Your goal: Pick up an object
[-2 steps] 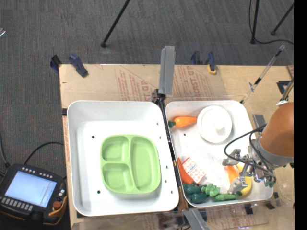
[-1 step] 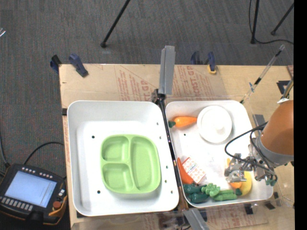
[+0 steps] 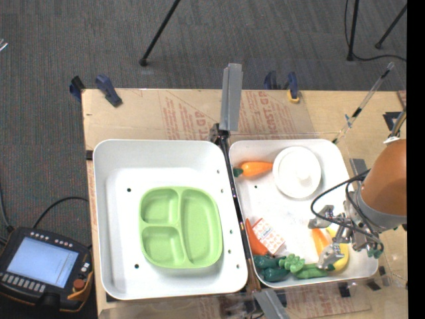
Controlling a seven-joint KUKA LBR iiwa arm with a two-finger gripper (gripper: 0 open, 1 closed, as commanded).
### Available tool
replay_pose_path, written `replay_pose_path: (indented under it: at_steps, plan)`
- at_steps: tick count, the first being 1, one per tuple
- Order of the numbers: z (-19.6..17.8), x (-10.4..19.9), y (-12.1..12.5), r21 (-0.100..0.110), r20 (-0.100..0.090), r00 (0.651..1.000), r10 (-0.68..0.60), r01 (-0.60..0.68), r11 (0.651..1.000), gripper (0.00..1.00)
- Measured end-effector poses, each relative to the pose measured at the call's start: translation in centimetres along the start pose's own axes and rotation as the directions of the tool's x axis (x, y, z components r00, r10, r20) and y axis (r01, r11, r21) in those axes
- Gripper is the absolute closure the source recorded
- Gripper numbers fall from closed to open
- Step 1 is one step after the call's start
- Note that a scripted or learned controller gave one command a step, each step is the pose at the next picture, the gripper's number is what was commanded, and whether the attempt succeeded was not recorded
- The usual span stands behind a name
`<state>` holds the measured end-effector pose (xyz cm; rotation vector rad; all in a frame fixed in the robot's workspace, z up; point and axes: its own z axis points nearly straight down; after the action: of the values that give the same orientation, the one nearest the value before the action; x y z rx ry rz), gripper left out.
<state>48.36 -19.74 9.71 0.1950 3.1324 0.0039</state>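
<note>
My gripper [image 3: 327, 236] hangs low over the front right corner of the right bin [image 3: 332, 145] and looks open. One fingertip [image 3: 323, 212] is at the far side and the other sits near a yellow banana [image 3: 340, 260]. A small orange piece [image 3: 319, 239] lies between and beneath them. Elsewhere in this bin are an orange carrot [image 3: 256, 168] at the back left, a round white bowl [image 3: 297, 171] at the back, a red-and-white box [image 3: 265, 236] by the left wall, and green toy vegetables [image 3: 287, 267] along the front.
The left bin [image 3: 119, 158] holds a green divided plate [image 3: 180, 226]. A grey post [image 3: 231, 105] rises behind the wall between the two bins. A pendant with a screen [image 3: 43, 263] lies on the floor at the front left. Tripod legs stand behind the bench.
</note>
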Motion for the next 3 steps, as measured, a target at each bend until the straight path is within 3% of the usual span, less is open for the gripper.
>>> replay_pose_path:
  at_steps: [1,2,3]
  plan:
    - [0.5,0.9,3.0,0.004,0.004,1.000,0.030,-0.030,1.000,0.00]
    - [-0.5,0.8,3.2,0.002,0.002,1.000,0.025,-0.025,1.000,1.00]
    - [-0.4,0.9,3.2,0.002,0.000,1.000,0.024,-0.024,1.000,0.00]
